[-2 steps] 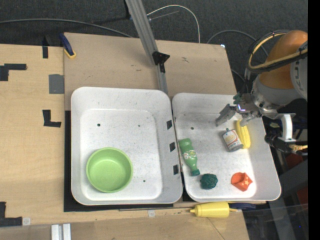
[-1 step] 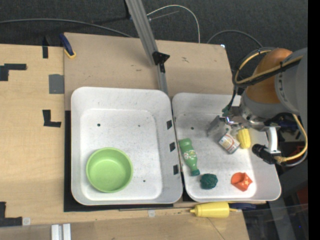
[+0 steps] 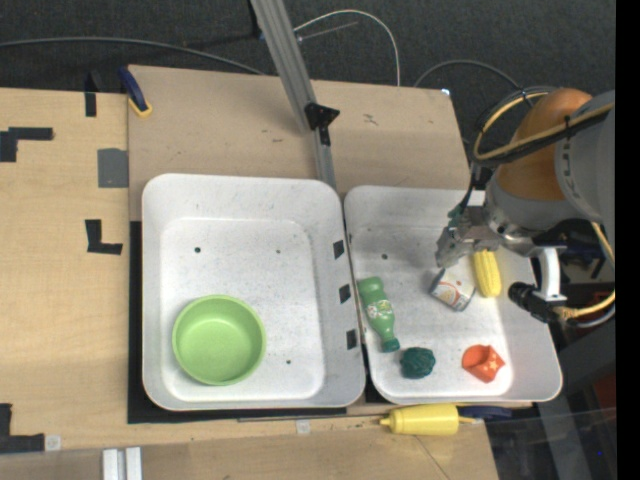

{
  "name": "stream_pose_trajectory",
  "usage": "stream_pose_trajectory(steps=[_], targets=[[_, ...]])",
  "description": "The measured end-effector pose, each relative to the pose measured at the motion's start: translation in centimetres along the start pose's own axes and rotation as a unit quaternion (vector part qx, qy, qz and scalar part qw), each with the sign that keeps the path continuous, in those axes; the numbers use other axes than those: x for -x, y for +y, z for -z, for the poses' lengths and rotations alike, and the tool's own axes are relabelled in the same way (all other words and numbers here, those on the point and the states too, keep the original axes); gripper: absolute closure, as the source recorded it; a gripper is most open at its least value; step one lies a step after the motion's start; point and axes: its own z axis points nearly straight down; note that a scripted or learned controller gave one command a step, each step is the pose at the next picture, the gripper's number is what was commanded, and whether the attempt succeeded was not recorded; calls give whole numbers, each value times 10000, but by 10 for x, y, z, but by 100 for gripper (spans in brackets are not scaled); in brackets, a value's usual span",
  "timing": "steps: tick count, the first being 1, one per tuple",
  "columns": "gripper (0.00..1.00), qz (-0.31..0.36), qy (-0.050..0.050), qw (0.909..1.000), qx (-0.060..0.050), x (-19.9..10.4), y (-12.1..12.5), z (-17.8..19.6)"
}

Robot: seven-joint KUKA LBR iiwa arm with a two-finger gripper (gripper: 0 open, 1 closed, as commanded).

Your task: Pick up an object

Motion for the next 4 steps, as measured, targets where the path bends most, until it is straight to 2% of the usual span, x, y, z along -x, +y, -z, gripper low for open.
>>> stream_pose_trajectory(steps=[1,3,4], targets=[[100,-3,-10,10000,37,-1,11,56],[100,-6,-11,10000,40,4,-6,167],[100,19,4,10000,12,-49,4,169]])
